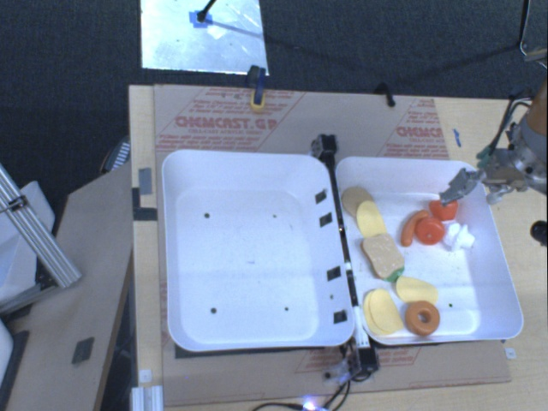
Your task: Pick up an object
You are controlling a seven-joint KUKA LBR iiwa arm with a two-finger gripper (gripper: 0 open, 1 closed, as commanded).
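— Where's the stuff to be picked?

— All in the right bin [492, 255], in its left and middle parts. Nearest the gripper [460, 185] is an orange-red piece [431, 230] with a red bit just above it, about mid-bin toward the far right side. A curved orange piece [410, 226] touches its left side, and a small white object [460, 238] sits just beside it on the right.

— And the rest?

— Along the bin's left edge, from far to near: a tan round piece [354, 199], a pale yellow piece [372, 219] overlapping it, then a beige slab [382, 254] with a green bit [395, 274] at its near corner. Toward the near edge are a yellow lump [416, 289], a yellow oval [383, 312] near the near-left corner, and a brown ring [422, 318] just right of it.

— What's the gripper doing?

— It hangs over the far right part of that bin, tip pointing down-left, just above the red bit. Nothing is visibly between its fingers. Whether they're apart or together, I cannot tell; they're too small and blurred.

— Arm?

— It comes in from the right edge, grey, with orange at the top.

— The other bin?

— The left bin [248, 165] sits touching the right one along a black clip strip [340, 247]. Both rest on a brown printed board [231, 118] on the bench [86, 229].
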